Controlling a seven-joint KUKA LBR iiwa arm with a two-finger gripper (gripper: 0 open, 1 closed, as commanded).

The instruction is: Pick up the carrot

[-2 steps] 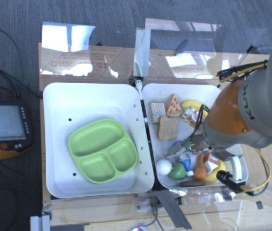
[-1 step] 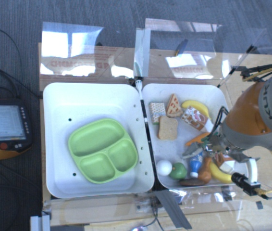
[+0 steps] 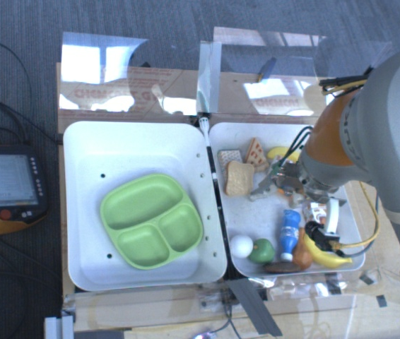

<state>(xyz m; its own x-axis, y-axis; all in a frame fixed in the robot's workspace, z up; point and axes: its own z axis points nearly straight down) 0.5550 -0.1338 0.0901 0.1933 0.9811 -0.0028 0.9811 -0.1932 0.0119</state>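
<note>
The carrot [image 3: 302,253] is a small orange piece near the front of the right bin [image 3: 341,221]. It is wedged between a blue bottle [image 3: 290,232] and a banana [image 3: 325,254]. My gripper [image 3: 267,183] hangs low over the middle of the right bin, beside a cracker slice [image 3: 239,178]. It is above and to the left of the carrot and apart from it. The wrist and cables hide the gripper's tip, and nothing shows held in it.
The left bin [image 3: 87,161] holds a green divided plate [image 3: 150,219]. The right bin is crowded with a pizza slice [image 3: 256,151], a yellow fruit [image 3: 278,152], a white ball [image 3: 241,246], a green pepper [image 3: 262,251] and a brown piece [image 3: 282,267]. A teach pendant [image 3: 8,182] lies at the far left.
</note>
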